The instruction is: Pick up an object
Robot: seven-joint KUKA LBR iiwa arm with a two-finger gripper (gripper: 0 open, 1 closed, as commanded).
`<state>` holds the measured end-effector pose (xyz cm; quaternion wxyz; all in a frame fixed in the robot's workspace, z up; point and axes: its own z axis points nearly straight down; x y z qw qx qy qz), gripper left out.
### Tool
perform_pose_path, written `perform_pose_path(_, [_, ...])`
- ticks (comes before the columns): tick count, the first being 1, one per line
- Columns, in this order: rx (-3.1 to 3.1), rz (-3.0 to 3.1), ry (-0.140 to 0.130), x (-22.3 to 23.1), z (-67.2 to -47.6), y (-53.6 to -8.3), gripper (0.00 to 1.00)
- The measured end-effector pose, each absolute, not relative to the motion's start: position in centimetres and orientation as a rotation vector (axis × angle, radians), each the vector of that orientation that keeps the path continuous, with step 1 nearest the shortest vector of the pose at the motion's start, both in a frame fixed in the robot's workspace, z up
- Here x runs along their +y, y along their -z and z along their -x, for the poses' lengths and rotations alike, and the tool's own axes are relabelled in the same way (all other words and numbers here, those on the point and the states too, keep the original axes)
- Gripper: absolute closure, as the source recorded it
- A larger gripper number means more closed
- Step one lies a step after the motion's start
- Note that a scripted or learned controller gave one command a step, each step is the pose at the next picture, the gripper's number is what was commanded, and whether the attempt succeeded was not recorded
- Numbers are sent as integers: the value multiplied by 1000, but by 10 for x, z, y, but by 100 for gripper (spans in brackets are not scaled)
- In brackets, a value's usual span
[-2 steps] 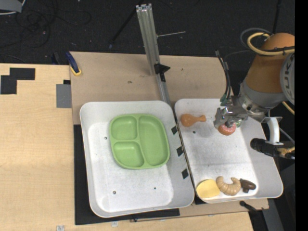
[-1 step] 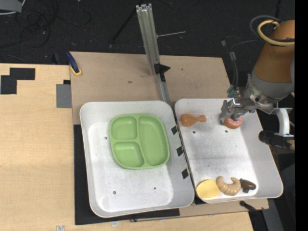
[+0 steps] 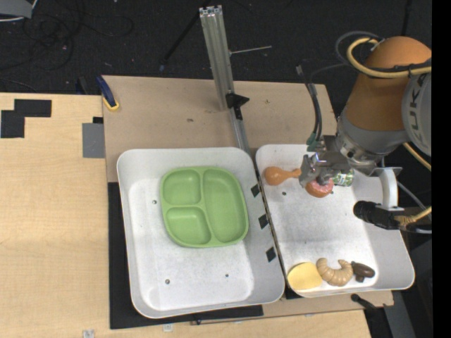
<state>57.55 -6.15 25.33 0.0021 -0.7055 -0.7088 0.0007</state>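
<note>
A small pink-red rounded object [image 3: 320,188] is seen at the twelve o'clock end of the right-hand shallow white bin [image 3: 331,231], directly under the two-finger gripper [image 3: 315,177]; whether it is pinched between the fingers or merely lying beneath them cannot be told, nor can the finger spread. The wrist is set low over that spot, presumably for a grasp there; a green-and-white scrap [image 3: 343,179] is glimpsed at its three o'clock. An orange pear-shaped toy [image 3: 277,175] lies just at nine o'clock of the gripper. Down at six o'clock of this bin, a yellow disc [image 3: 304,277], a tan curled piece [image 3: 335,272] and a dark brown piece [image 3: 363,270] are bunched together. In the left-hand white bin [image 3: 141,273], a green three-compartment plate [image 3: 204,207] is laid flat.
</note>
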Motion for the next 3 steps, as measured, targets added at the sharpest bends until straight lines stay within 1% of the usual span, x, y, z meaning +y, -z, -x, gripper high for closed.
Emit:
perform_pose_path(1, [-2225, 2211, -2, 2, -573, -251, 100])
perform_pose_path(2, [-2224, 2211, -4, 62, -566, -251, 100])
perform_pose_path(3, [-2224, 2212, -6, 110, -553, -242, 100])
